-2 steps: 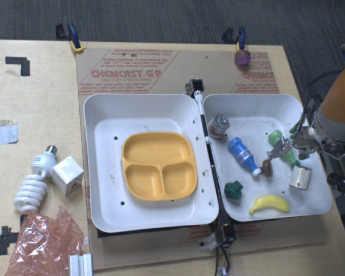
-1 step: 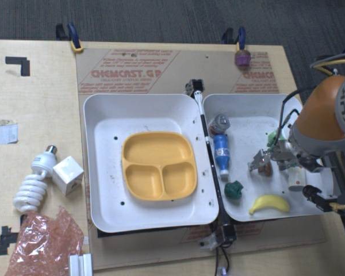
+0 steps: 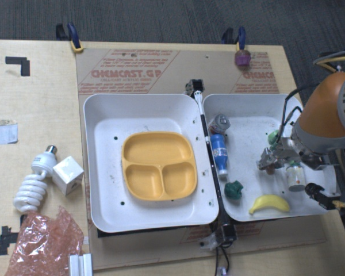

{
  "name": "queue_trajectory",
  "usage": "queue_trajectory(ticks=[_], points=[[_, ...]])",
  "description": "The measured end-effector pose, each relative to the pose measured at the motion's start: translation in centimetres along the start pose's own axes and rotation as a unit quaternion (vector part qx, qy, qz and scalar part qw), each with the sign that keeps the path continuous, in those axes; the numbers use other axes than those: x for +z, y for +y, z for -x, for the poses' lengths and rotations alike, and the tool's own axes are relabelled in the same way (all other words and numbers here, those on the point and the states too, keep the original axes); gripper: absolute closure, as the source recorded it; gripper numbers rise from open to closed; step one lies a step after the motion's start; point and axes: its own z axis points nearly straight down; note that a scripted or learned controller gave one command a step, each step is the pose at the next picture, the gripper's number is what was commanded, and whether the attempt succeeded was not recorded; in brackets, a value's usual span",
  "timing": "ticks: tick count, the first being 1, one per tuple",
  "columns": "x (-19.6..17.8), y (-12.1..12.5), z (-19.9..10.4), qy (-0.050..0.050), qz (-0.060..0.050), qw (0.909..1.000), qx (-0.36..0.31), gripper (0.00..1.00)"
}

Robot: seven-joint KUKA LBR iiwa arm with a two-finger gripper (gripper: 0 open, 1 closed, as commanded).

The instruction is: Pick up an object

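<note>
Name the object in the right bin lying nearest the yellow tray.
The blue-labelled plastic bottle, lying along the bin's left wall; the green toy and yellow banana lie farther right.

1. The table (image 3: 40,102) bears two white bins side by side.
2. The left bin (image 3: 103,119) holds a yellow divided plate (image 3: 159,165).
3. The right bin (image 3: 247,111) holds a blue bottle (image 3: 219,153) near its left wall, a green object (image 3: 234,190) below it, and a banana (image 3: 269,204) near the front.
4. The arm (image 3: 328,111) reaches over the right bin; its end effector (image 3: 271,161) hangs low at the bin's right side.
5. A coiled light bulb (image 3: 33,184) and a white cube (image 3: 68,175) lie left of the bins.
</note>
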Motion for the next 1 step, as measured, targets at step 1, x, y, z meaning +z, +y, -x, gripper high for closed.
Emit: queue_trajectory(ticks=[1], points=[[-10.40,-1.34,-4.69,0.000,0.000,1.0000,-0.001,1.00]])
